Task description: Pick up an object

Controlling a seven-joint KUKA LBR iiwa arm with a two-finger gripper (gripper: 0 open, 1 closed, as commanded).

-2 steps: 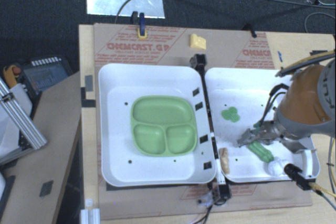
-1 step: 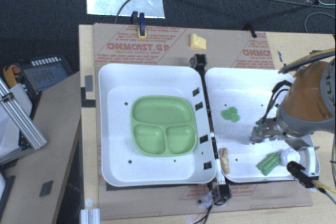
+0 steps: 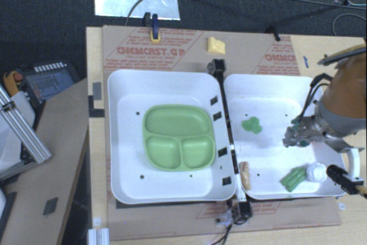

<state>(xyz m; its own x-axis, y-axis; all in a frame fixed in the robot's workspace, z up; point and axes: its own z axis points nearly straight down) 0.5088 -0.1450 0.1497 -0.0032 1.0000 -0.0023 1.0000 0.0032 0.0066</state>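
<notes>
In the right bin [image 3: 269,86] lie a small green leafy toy [image 3: 251,125], a green bottle with a white cap [image 3: 302,176] near the front edge, and a tan, finger-shaped piece [image 3: 245,174] against the divider. My gripper [image 3: 294,138] hangs over the right part of this bin, to the right of the leafy toy and above the bottle. Nothing shows between its fingers. The arm's orange band rises behind it at the right.
The left bin [image 3: 123,89] holds a green compartment plate [image 3: 177,137]. A yellow block [image 3: 216,45] lies on the cardboard behind the bins. A pendant and metal rail sit on the side table at the left.
</notes>
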